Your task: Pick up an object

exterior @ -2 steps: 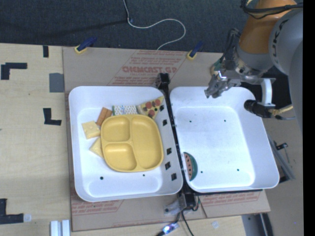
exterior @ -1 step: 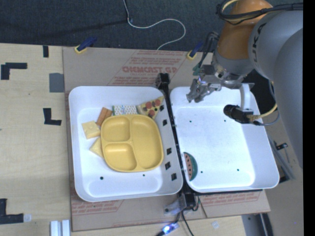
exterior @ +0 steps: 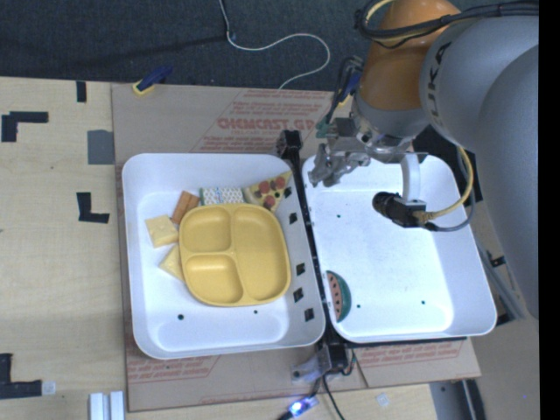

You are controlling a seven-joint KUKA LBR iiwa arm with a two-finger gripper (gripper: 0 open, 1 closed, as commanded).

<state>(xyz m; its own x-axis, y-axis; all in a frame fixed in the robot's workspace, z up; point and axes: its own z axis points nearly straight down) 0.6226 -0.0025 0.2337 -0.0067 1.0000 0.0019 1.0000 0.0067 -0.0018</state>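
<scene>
My gripper (exterior: 331, 171) hangs over the far left corner of the right bin (exterior: 394, 261), close to the divider between the bins. A yellow divided plate (exterior: 234, 253) lies in the left bin (exterior: 144, 208). Around its far and left edges lie small toy foods: a pizza slice (exterior: 269, 191), a brown piece (exterior: 185, 206), a pale cracker square (exterior: 161, 230) and a patterned piece (exterior: 220, 196). A watermelon slice (exterior: 338, 294) lies at the near left edge of the right bin. I see nothing between the fingers.
The grey arm with its orange band (exterior: 404, 46) fills the upper right and overhangs the right bin. A black cable fitting (exterior: 398, 208) hangs over that bin. A white cable (exterior: 262, 33) trails across the dark floor beyond the bench.
</scene>
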